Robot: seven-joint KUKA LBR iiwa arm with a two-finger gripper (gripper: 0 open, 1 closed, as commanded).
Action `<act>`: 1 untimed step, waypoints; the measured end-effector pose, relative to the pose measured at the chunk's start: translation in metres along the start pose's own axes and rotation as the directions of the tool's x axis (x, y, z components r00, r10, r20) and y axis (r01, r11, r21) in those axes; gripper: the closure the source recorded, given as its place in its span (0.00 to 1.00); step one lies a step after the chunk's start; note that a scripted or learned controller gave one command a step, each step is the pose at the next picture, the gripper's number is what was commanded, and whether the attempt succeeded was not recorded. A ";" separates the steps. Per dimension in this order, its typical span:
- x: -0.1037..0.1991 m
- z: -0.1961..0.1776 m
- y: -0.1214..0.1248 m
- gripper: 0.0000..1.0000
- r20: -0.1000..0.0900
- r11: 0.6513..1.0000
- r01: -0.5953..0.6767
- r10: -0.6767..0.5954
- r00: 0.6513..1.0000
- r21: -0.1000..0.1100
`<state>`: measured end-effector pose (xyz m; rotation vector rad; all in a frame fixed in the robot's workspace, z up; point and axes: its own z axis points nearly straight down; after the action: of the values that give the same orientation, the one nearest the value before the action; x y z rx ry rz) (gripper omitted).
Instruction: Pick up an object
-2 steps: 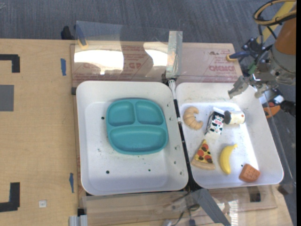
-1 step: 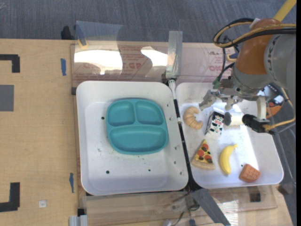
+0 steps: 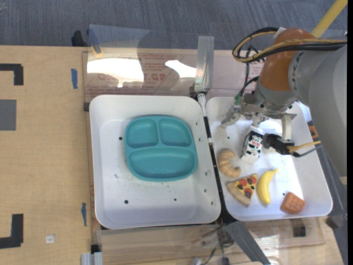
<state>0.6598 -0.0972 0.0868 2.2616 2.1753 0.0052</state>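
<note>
Jaws: we could not tell whether they were apart or together; from above they read as one black-and-white lump.
Gripper [image 3: 253,144]: pointed down over the right bin's far left part, near the wall shared with the other bin.
Arm [image 3: 278,73]: grey with an orange band above the wrist; it reached in from the right over the right bin's far edge.
Right bin [image 3: 322,200]: white and shallow; we logged four toys in it, all in the near half.
Croissant [image 3: 226,163]: tan, close to the bin's left wall, just below and left of the gripper. It was the closest toy to the gripper, and we could not tell whether the two touched.
Pizza slice [image 3: 244,188]: orange with red spots, just below and right of the croissant.
Banana [image 3: 266,185]: yellow and curved, just right of the pizza slice, lying lengthwise toward the near edge.
Orange block [image 3: 292,203]: near the bin's near right corner, right of the banana and apart from it.
Left bin [image 3: 105,148]: white, side by side with the right bin, with dark specks on its floor.
Plate [image 3: 161,147]: teal, flat in the middle of the left bin. It had two small compartments on the far side and one wide one on the near side.
Bench [image 3: 38,148]: cardboard brown with black corner marks.
Blue tape [image 3: 74,77]: a short strip on the bench, left of the bins.
Task status: we marked all four toys as lying on the bin floor, none lifted.
</note>
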 end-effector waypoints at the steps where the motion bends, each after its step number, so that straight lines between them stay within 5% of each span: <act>1: -0.032 -0.001 -0.050 0.00 0.000 0.973 0.231 -0.231 0.973 0.003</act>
<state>0.6088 -0.1269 0.0871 1.9938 2.4250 0.0011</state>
